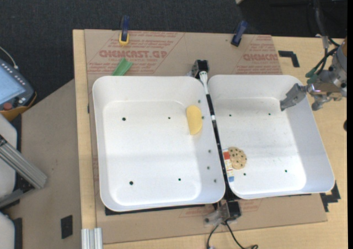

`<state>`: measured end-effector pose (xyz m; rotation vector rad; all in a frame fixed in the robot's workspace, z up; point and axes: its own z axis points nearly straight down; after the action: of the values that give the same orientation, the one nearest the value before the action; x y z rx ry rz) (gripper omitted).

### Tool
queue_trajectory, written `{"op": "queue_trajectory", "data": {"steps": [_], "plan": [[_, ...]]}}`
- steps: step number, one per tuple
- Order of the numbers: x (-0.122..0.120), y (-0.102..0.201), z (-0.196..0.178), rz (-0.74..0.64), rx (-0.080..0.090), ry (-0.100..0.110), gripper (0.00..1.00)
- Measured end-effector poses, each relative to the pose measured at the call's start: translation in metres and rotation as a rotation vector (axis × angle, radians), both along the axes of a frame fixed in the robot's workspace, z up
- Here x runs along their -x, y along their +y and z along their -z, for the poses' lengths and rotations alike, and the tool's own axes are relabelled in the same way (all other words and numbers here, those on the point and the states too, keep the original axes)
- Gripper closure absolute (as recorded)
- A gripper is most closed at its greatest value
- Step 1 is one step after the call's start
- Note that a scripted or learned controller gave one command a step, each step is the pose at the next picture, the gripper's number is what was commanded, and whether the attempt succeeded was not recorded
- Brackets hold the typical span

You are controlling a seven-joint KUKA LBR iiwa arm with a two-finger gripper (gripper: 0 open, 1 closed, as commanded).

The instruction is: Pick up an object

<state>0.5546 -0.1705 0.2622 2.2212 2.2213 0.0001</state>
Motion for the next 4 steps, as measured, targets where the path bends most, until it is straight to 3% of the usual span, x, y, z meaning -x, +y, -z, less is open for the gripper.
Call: {"op": "queue_trajectory", "data": {"steps": [1,2,3,4], "plan": [[-0.099,-0.056,0.052,0.000,0.004,-0.004,0.00],[-0.114,-0.046,-0.122,-0.004,0.008,-0.022,0.00],[-0.058,-0.044,-0.287,0.001,0.009,-0.022,0.00],[-0.061,-0.043,-0.285,-0.001,0.006,-0.007,1.00]]}}
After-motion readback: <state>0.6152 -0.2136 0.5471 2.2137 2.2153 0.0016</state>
